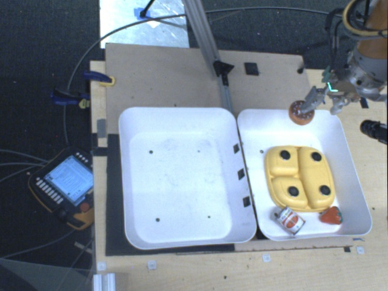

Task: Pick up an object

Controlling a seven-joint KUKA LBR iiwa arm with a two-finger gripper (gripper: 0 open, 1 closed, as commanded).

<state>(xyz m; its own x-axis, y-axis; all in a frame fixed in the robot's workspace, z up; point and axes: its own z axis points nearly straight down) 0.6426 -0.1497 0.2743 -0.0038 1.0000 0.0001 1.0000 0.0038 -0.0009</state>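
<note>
Grey arm with orange band reaches in over tabletop's right edge. Gripper (324, 100) hangs above far rim of right bin (351, 162), jaws spread, one finger (312, 97) touching small round brown disc-shaped object (301, 112) at bin's far edge; not grasped. Right bin, three more things: glossy yellow moulded plastic tray (301, 178) with four dark spots mid-bin, one small cylindrical can (290, 220) and one red rounded piece (331, 215) along near edge. Left bin (182, 174), smooth white, offers open room.
</note>
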